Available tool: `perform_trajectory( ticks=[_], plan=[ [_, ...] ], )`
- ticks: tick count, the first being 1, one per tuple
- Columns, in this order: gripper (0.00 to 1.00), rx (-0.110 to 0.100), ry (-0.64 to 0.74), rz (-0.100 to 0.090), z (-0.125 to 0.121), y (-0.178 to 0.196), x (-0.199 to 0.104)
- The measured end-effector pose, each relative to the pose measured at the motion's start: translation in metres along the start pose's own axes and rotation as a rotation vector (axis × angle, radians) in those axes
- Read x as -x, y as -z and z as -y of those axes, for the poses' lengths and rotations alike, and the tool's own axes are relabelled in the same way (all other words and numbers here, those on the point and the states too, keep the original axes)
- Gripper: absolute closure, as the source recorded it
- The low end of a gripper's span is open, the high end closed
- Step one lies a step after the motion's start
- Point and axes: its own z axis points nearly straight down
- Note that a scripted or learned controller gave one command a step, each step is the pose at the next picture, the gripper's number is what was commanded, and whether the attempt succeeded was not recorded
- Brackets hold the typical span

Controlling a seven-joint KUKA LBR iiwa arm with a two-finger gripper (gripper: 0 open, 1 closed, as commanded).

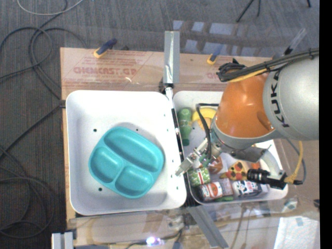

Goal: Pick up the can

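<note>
The gripper (193, 161) hangs low over the near-left part of the right bin (278, 193), right by the divider between the two bins. Its pale metal fingers (185, 167) point down and toward the left bin (78, 108); from where I stand I cannot tell how they are set.

Just below the gripper, close against its tip, sits a small green-patterned can (198, 176) on its side or tilted, I cannot say which. Whether metal touches it is unclear, and nothing shows it caught between the fingers. Beside that one, further along the bin's near wall, lie a red-labelled can (213, 190) and a darker package (245, 188) with white on it; their print is too small to read. Beyond the gripper, toward the far wall, a green bottle (184, 122) lies lengthwise, with a yellow thing (203, 115) beside it, partly hidden by the arm.

Off to the gripper's left, well apart, a teal divided plate (126, 161) rests in the left bin.

The grey arm (293, 100) carries black letters reading "KUK" before the curve cuts them off, above the orange band (243, 108). The cardboard sheet (109, 69) under the bins bears faded red lettering I cannot read with confidence.
</note>
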Motion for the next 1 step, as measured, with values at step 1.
perform_trajectory(
  ticks=[1],
  plan=[
    [1.00, 0.001, 0.001, -0.003, -0.0013, 0.0083, -0.0006]
  ],
)
